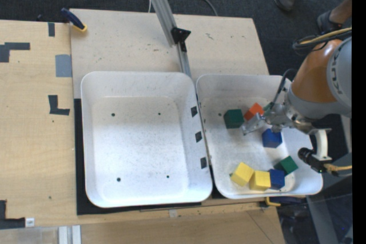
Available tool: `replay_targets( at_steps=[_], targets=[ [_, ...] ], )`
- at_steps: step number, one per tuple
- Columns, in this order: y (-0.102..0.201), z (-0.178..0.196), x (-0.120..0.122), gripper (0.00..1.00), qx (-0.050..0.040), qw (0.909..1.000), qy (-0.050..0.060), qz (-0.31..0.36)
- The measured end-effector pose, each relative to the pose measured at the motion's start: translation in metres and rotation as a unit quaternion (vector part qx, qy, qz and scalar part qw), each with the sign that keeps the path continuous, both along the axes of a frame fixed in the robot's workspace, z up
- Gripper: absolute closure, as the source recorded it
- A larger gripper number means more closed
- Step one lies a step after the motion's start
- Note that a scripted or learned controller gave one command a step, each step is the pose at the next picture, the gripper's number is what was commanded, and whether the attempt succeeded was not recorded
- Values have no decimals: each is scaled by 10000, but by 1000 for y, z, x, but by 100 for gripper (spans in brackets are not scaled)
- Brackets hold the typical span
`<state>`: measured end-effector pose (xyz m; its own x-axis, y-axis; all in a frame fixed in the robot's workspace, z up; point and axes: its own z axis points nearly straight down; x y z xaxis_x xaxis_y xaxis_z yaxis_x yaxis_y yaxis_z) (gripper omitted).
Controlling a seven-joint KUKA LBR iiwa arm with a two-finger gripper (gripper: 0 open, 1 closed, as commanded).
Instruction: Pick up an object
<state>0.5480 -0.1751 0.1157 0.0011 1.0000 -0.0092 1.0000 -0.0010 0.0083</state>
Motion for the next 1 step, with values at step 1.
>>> replay_targets(
  at_steps=[1],
  targets=[
    [1, 12, 1, 100, 10, 10000, -14, 8]
  ],
)
